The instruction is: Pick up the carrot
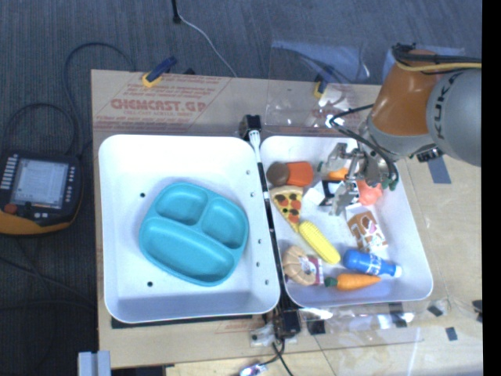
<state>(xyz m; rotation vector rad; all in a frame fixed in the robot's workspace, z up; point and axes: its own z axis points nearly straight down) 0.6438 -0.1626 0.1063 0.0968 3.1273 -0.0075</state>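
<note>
In the upper right of the frame, the metal two-finger claw (341, 185) hangs over the right white bin (415, 245), finger state indeterminable, nothing visibly held; approach step, next move toward the orange plastic carrot (354, 282) at bin's lower edge.

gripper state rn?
Gripper: cannot be told; it hangs over the right bin, away from the carrot.

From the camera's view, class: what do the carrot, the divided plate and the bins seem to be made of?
Carrot: probably moulded plastic toy; smooth, evenly orange, slightly shiny.
Divided plate: likely plastic; uniform turquoise with soft highlights on rounded compartment ridges.
Bins: apparently white plastic, smooth with rounded corners; the exact finish is hard to judge.
</note>
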